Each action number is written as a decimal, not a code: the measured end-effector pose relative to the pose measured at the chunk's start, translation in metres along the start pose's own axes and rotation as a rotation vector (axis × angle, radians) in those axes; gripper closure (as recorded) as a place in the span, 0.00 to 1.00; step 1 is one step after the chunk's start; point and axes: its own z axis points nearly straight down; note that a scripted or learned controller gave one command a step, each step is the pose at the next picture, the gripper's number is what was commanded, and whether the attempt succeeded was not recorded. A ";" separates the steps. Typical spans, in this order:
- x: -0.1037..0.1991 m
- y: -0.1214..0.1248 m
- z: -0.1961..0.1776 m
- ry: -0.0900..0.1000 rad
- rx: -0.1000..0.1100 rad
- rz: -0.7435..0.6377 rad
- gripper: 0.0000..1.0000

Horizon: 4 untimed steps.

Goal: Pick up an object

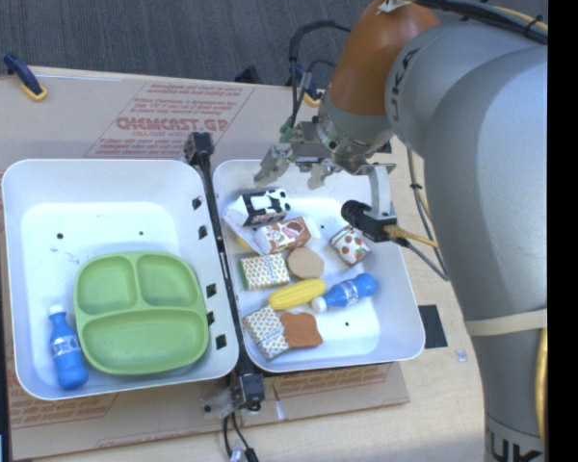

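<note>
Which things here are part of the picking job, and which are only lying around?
Part of the job:
- tool, above the right bin
- corn cob
- blue bottle beside it
- strawberry cup
- black-and-white block

Lying about:
- green divided plate in the left bin
- second blue bottle beside the plate

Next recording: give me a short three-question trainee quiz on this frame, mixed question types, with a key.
1. True or false: the green divided plate lies in the left bin.
2. Which lies directly beside the corn cob in the right bin?
A. a blue bottle
B. a red mug
C. a spoon
3. Fill in: the gripper hangs over the right bin's ____ edge.

Key: 1 true; 2 A; 3 far.
</note>
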 end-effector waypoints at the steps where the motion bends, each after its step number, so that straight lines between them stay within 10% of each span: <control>1: -0.010 0.015 0.095 0.000 -0.013 0.002 0.00; 2: -0.010 0.017 0.083 -0.002 -0.017 -0.001 1.00; 3: 0.063 0.013 0.011 0.003 -0.003 -0.001 1.00; 4: 0.073 -0.082 -0.008 0.000 0.003 0.002 1.00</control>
